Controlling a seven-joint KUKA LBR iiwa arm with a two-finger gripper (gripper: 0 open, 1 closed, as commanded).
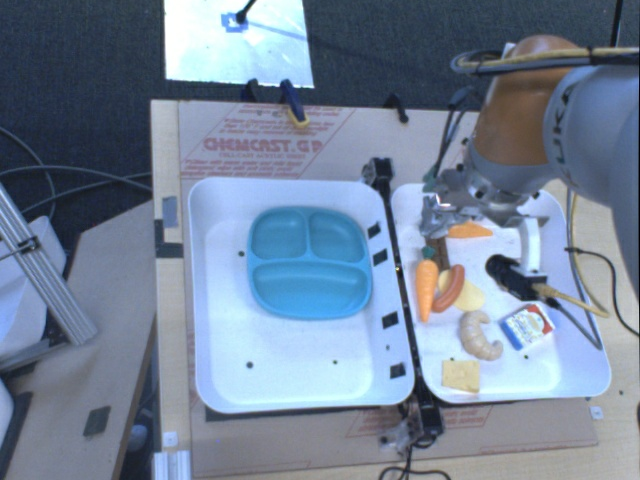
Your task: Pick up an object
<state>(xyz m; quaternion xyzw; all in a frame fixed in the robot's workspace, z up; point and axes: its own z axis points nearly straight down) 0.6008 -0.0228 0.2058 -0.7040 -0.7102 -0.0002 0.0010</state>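
Pincer [436,220], gape unclear, near smooth tapered orange carrot [427,290] in right shallow white bin [565,366].

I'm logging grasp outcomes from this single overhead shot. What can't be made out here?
In the camera view:
Hidden: the far end of the right bin, behind the arm.
Covered: the pale yellow item, partly by the sausage; its kind is unclear.
Too small: the print on the small carton.
Unclear: whether the orange piece touches the gripper beside it.
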